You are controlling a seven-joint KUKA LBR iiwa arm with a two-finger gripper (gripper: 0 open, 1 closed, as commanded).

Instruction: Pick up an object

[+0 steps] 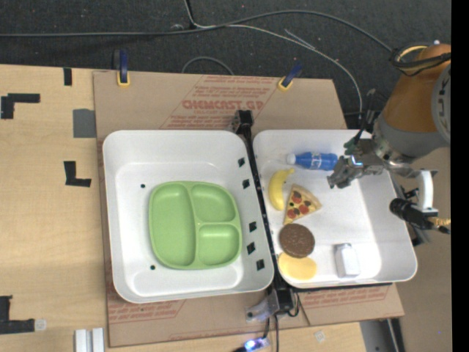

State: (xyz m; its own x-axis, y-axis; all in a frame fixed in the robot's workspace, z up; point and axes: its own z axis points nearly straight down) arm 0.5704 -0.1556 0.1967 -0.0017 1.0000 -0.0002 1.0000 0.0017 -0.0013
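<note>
Nearest candidate is the blue bottle (314,160), lying on its side w/ white cap end pointing away from the gripper (343,173), its blue end just beside the jaws and a touch up-view of them. Looks like a small plastic toy bottle: prob. light, stiff, smooth and round, so likely to roll or squirt out if pinched off-centre. Best hold, I'd judge: across the body mid-length, jaws square to its long axis, not on the cap.

Jaw state: can't tell, the tool end is a dark clutter at this angle and nothing is visibly held between them.

Moving out from the jaws, toward the bin divider: banana (277,188), curved, smooth, prob. hard plastic; grip across the middle. Just below it the pizza slice (301,204), flat and thin, so awkward, edges only. Further down-view from the jaws, brown cookie (297,240), a flat disc, lying partly over a yellow round piece (298,268); both low-profile, hard to get under. A small white block (346,259) sits nearly straight down-view of the jaws, near the front wall; boxy, poss. the easiest pinch if its sides are parallel.

All of these lie in the right bin (381,226). The left bin (124,196), well apart from the jaws, has a green divided plate (194,224): wide, shallow, rim grip only.
</note>
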